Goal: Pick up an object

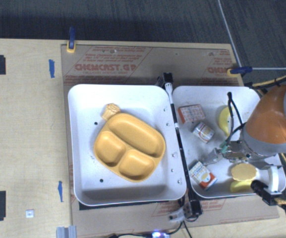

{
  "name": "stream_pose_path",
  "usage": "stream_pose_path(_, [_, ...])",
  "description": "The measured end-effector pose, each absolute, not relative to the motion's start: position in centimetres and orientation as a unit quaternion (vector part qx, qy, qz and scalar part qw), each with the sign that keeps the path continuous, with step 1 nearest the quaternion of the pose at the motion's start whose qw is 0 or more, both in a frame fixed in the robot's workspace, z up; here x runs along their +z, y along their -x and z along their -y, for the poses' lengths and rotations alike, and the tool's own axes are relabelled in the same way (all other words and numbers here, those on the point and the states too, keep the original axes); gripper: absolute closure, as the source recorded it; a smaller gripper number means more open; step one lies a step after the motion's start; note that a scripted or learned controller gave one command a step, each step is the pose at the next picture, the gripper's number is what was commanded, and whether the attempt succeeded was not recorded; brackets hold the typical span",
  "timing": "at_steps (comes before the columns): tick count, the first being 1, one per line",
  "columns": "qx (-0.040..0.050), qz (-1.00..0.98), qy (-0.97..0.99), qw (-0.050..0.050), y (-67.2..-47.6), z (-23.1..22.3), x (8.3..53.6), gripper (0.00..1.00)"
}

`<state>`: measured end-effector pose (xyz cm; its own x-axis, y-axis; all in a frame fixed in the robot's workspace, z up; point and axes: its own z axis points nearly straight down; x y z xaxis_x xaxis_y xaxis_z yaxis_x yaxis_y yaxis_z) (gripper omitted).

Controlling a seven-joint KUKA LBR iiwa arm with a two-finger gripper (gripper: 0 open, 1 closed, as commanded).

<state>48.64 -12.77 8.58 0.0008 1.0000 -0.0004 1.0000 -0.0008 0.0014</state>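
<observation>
A: What sits in the left white bin (78, 133)?

B: A yellow plastic divided tray with three compartments (128, 145), lying at a slant, and a small tan ridged piece (111, 110) touching its upper-left corner.

A: And the right white bin (182, 95)?

B: A small red-and-white printed carton (191, 114) near the top left, a little silver can on its side (202, 132) just below it, and another red-and-white packet (202, 175) near the bottom left. A yellow rounded object (224, 119) lies partly behind black cables; a flat yellow disc (243, 172) rests over another yellow piece (240, 185) at the bottom.

A: The gripper (221, 154)?

B: It hangs low over the bin's middle, under the grey arm with the orange band (270, 120). Whether its fingers are spread or closed, I cannot tell; nothing visibly sits between them.
</observation>
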Motion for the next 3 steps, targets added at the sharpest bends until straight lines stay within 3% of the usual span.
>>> stream_pose_path(1, [0.0017, -0.707, -0.707, 0.002, -48.1, 9.3, 8.6, 0.00])
stream_pose_path(2, [0.0018, -0.707, -0.707, 0.002, -48.1, 9.3, 8.6, 0.00])
stream_pose_path(3, [0.0014, -0.707, -0.707, 0.002, -54.0, 9.3, 8.6, 0.00])
